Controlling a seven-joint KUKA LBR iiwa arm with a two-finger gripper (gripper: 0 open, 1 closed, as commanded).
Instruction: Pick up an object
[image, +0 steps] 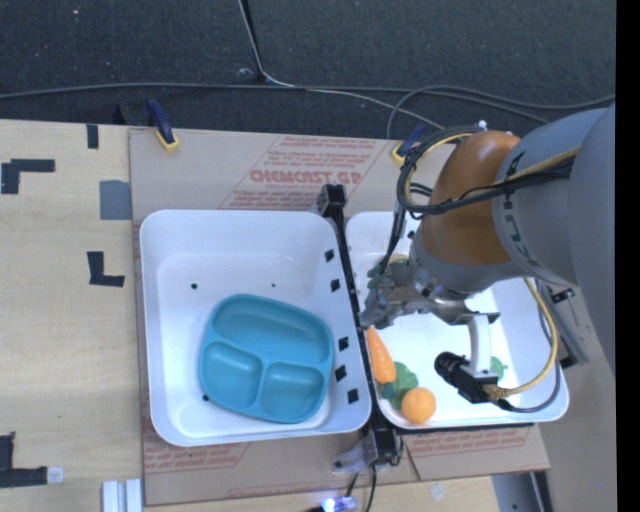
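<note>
Positioned low in the right-hand bin, the tool is seen close against the divider shared with the left-hand bin. Whether it is open or closed cannot be told, and nothing can be seen gripped in it. A carrot is found just below the tool in the picture, lying beside the divider with its thick end nearest the tool. A green leafy piece is touched by the carrot's lower end, and an orange ball is set just beside that, near the bin's front rim. A blue divided plate is held in the left-hand bin, well apart from the tool. Both bins are carried on a cardboard sheet laid over the wooden tabletop.
</note>
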